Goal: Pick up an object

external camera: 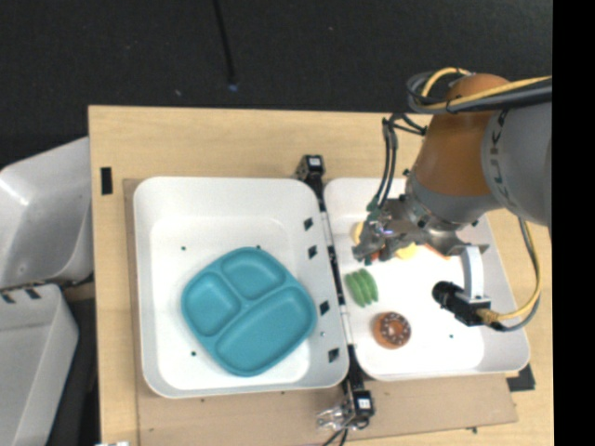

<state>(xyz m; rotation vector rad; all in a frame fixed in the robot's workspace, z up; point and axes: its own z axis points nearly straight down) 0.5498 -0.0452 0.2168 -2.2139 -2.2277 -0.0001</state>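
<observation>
Tool (374, 240) low in right bin (502, 342), over yellow object (406, 252); grip state cannot be told. Green toy (362, 287), doughnut (392, 329) untouched. Nothing lifted; pickup judged pending.

A green thing (362, 287) lies flat in the right bin (465, 356), close to the bin's left wall. It is long and bumpy, a bit like a small pickle or a leafy toy. It points up and down the picture.

A donut (392, 330) lies just below and a little to the right of the green thing, near it but not touching. It is round and brown, with a small hole in the middle and tiny light dots on top. It lies flat on the white floor of the bin.

Something small and yellow (406, 252) sits higher up in the same bin. It is partly hidden, so its shape is hard to tell.
</observation>
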